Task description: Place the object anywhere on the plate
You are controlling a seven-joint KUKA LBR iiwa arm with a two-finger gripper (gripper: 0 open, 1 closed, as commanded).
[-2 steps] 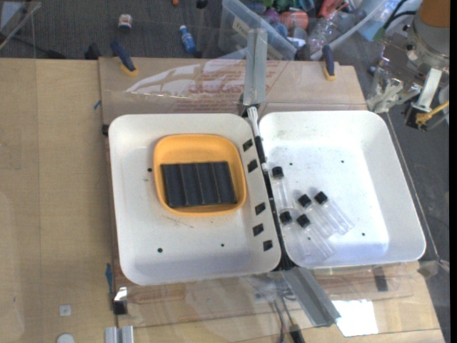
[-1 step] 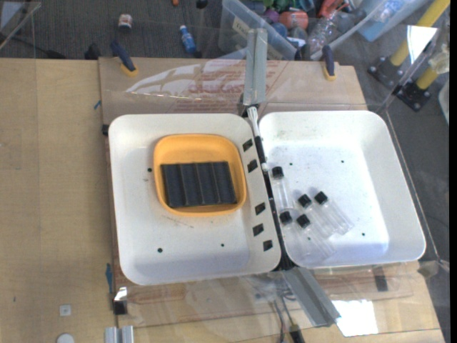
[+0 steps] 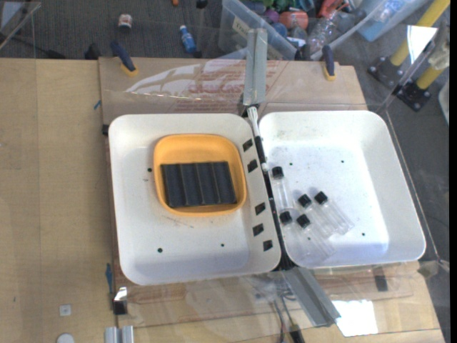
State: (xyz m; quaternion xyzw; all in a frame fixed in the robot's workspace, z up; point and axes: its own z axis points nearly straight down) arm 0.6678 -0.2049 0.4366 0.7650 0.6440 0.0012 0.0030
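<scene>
An orange plate with rounded corners lies in the left white bin, a little above that bin's middle. A dark grey ribbed rectangular block lies flat on the plate and covers most of its floor. In the right white bin, several small clear pieces with black caps lie scattered near its left-centre.
A row of small black tabs runs down the seam between the two bins. A metal bar stands at the back over the seam. A clear tub of colourful toys sits beyond the bench, and wooden bench surface lies to the left.
</scene>
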